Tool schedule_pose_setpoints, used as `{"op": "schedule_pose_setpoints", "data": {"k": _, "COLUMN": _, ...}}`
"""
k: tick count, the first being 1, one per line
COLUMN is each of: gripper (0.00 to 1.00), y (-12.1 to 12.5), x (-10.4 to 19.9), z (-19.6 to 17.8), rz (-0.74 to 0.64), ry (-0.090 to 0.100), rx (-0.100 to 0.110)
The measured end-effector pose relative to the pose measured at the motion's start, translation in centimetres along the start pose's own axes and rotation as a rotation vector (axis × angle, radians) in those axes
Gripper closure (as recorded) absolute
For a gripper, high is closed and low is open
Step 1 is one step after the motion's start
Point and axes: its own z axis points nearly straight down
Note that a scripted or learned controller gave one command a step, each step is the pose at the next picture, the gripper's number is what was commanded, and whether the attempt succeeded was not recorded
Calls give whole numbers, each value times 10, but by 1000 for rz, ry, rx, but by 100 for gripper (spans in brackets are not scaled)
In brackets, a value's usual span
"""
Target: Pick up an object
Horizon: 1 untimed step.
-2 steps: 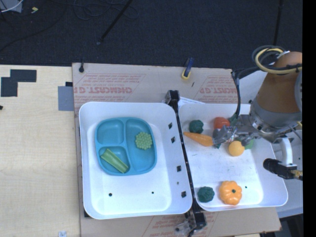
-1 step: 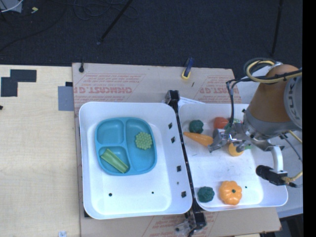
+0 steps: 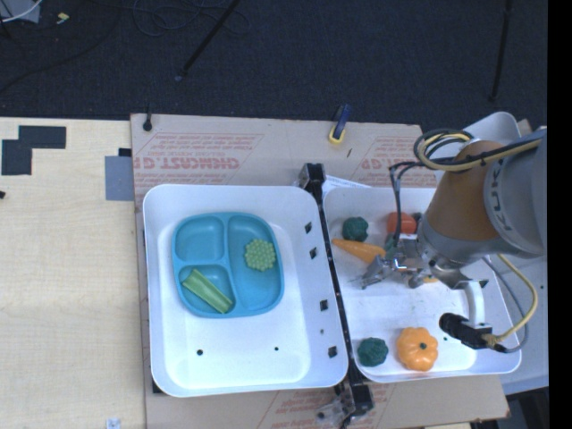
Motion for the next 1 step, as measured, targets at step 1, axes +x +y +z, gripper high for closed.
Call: {"op": "schedule_pose_setpoints", "data": {"k": 1, "gripper": 0, "y": -1, "x": -1, "z": 4, "rz": 5, "ry": -1, "rx": -2}}
